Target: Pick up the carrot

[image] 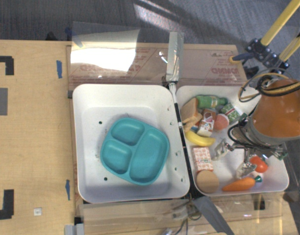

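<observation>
Orange carrot (239, 184) is lying near the front wall of the right bin (280, 185), just below and slightly left of the jaws (246, 168), which you are seeing hanging low over it. Whether they are parted or closed you cannot tell, and nothing is showing between them. A red tomato-like piece (259, 164) is sitting just to their right, almost touching the carrot's leafy end, so you are risking a pinch on the wrong item if the descent is drifting that way. The carrot is also lying slanted and close to the bin wall, so the jaws may be clipping the rim or rolling it aside toward the round tan piece (207, 180).
</observation>
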